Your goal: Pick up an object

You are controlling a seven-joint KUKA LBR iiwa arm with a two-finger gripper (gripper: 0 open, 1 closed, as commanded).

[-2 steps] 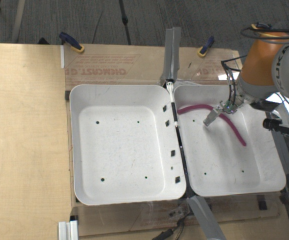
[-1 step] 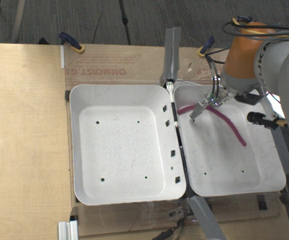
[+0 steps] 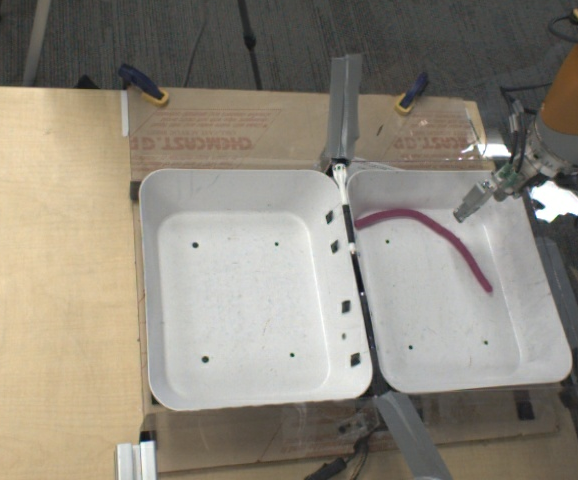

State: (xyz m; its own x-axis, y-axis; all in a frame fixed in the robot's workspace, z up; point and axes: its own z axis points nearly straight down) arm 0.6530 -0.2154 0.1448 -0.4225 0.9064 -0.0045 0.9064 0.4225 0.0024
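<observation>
Purple rope-like strip is what we see lying curved across the right bin, toward its far half. Just past its upper bend, the end effector hovers over that bin's far-right corner; we can't tell its finger state.

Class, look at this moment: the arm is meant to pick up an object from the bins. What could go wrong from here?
1. The purple cord is thin, curved and lies flat on the right bin floor, so the fingers may close beside it and come up with nothing.
2. The gripper hangs near that bin's far right wall, off the cord's arc; a straight descent could miss it.
3. Grabbed at one end, the limp cord may slip out.
</observation>
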